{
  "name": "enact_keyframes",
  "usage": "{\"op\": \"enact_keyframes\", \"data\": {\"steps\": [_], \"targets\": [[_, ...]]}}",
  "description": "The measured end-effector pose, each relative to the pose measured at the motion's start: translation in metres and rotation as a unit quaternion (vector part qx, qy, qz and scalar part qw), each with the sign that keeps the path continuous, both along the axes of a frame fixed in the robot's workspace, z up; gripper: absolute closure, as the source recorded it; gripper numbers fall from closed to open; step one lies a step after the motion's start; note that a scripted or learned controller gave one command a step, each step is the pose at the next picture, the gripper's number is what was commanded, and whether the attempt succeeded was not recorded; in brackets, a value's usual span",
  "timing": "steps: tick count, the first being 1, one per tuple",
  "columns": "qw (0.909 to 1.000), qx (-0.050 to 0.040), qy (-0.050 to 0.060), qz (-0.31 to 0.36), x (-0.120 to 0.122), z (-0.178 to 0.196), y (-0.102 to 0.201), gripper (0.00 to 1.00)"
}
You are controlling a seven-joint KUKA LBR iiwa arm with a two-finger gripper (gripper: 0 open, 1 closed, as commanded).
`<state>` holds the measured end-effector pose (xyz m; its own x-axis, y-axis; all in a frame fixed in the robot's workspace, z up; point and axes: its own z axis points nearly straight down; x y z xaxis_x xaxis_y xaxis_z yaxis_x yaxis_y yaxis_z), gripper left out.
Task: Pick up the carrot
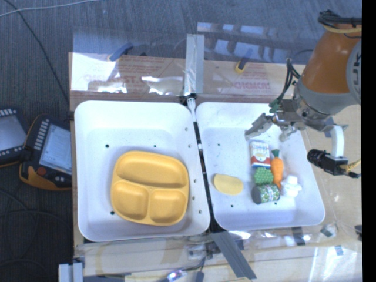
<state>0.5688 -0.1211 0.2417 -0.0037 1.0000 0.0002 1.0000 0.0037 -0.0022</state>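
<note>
Camera view: gripper point(271, 126) hovers above the carrot point(277, 169), fingers spread apart, nothing between them.
The reach looks underway; next it needs a drop straight down. Tight quarters: carrot sits in the right bin point(235, 216), wedged between a carton point(260, 154), a can point(266, 194) and a white piece point(291, 185), near the right wall.

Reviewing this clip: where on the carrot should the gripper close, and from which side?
Probably mid-body on the carrot, descending from above. It lies flat, lengthwise toward the bin's far wall, crowded by the green can and white piece, so fingers should straddle its narrow width.
</note>
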Motion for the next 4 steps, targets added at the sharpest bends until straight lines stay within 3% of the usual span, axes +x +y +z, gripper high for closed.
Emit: {"op": "enact_keyframes", "data": {"steps": [1, 2, 3, 4], "targets": [[0.9974, -0.0008, 0.001, -0.072, -0.030, -0.086, -0.078, 0.00], [0.9896, 0.0010, -0.014, -0.143, -0.065, -0.145, -0.071, 0.00], [0.9897, 0.0019, -0.014, -0.142, -0.064, -0.136, -0.070, 1.00], [0.9999, -0.0001, -0.001, -0.017, -0.048, -0.027, -0.017, 1.00]]}}
